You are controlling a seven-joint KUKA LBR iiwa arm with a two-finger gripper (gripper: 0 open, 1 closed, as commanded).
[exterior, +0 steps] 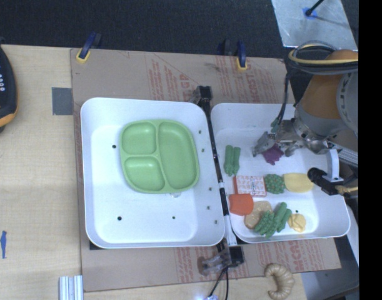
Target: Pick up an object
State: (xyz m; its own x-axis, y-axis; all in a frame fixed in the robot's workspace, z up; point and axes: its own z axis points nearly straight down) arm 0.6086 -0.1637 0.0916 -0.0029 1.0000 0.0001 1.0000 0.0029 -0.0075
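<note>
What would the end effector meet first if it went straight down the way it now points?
Most likely the small purple toy piece directly beneath the end effector, lying in the shallow white right bin. Depth is unclear from this slanted view, so how far above it hangs cannot be told.

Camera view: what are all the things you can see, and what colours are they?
Bins: 2, white, side by side on the bench.
Divided plate: 1, light green, left bin.
Toy foods: right bin; green pod, purple piece by the gripper, patterned pink-white packet, green bumpy piece, yellow lump, red block, tan piece, green pods, small yellow piece.
Clamps: 2, blue-yellow, top edge.
Arm: 1, grey and orange, right.
Gripper: 1, over right bin.
</note>
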